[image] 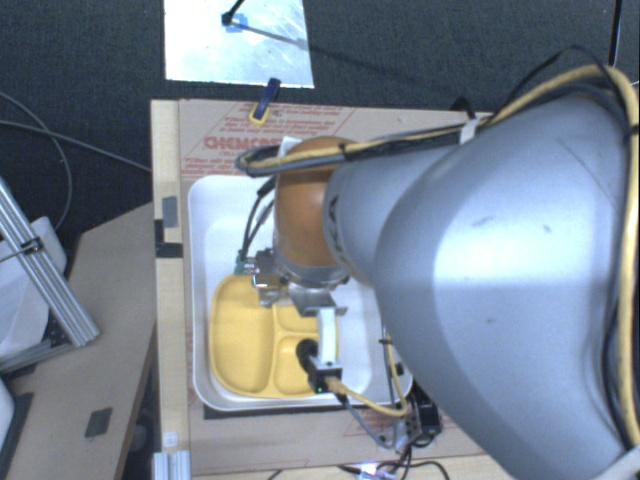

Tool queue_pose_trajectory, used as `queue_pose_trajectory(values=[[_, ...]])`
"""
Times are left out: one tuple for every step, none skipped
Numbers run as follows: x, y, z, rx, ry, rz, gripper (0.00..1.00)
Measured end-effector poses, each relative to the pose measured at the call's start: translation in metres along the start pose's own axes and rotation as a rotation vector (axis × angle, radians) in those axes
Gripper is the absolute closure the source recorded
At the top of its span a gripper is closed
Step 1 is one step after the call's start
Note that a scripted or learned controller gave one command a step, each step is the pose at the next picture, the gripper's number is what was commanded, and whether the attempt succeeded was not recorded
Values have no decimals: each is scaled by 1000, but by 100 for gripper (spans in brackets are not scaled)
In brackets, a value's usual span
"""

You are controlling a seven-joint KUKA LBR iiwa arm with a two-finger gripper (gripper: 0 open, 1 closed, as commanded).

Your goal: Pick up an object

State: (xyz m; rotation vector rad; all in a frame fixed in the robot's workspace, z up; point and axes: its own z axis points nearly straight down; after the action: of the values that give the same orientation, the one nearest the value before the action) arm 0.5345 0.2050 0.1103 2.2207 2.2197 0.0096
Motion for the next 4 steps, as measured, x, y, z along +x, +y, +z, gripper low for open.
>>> queue_pose_trajectory(values=[[0, -3, 1, 4, -2, -1, 0], [29, -40, 22, -18, -3, -7, 0], [16, 95, -52, -15, 0, -2, 0], [29, 75, 31, 10, -4, -4, 0]])
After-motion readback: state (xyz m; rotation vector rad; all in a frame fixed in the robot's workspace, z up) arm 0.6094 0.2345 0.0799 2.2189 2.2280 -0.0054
